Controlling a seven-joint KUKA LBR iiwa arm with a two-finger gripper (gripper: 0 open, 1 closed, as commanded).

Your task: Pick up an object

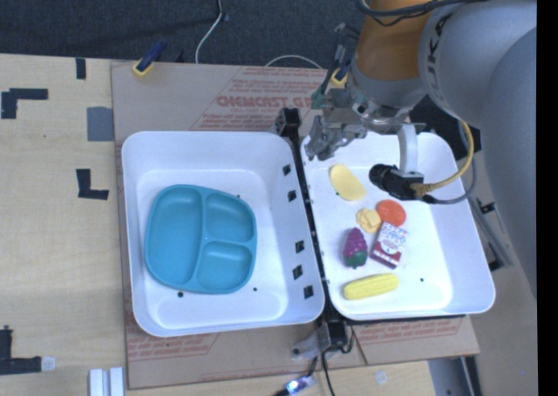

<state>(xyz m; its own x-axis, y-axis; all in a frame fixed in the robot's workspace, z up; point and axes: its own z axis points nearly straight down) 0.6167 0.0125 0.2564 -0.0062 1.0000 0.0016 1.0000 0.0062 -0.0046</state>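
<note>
Corn cob (pixel 370 286) — long axis roughly left-right

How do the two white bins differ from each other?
The left bin holds a single blue divided plate; the right bin holds several small toy foods, among them a yellow corn cob. The gripper hangs over the right bin's far corner, not the left bin. Both are shallow and white.
</note>
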